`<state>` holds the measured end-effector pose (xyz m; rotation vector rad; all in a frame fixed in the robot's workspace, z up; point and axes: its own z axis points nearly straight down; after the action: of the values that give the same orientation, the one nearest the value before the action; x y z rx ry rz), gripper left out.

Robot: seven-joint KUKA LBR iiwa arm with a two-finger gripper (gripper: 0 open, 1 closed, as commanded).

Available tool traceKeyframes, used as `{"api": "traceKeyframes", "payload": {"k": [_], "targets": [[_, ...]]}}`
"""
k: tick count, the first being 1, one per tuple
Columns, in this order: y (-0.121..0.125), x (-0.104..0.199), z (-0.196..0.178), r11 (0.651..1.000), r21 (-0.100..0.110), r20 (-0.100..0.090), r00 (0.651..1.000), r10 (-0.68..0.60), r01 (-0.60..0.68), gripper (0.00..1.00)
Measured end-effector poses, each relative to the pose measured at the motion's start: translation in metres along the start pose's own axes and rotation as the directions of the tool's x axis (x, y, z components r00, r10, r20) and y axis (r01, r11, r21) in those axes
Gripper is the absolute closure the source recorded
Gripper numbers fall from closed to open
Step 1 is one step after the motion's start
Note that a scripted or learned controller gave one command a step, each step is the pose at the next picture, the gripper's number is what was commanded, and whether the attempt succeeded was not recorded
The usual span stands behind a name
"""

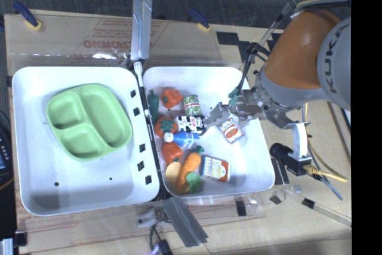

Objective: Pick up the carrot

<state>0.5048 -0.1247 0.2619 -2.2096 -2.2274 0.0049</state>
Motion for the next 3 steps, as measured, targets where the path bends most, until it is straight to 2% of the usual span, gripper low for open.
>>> {"api": "traceKeyframes", "payload": {"k": [1, 2, 3], "targets": [[-0.009, 0.028, 0.136, 0.998, -0.011, 0.0, 0.998, -0.066, 0.066, 0.0], [-0.014, 0.022, 0.15, 0.97, -0.039, 0.0, 0.971, -0.239, 0.239, 0.0], [-0.013, 0.023, 0.139, 0.969, -0.043, 0.0, 0.969, -0.245, 0.245, 1.0]]}}
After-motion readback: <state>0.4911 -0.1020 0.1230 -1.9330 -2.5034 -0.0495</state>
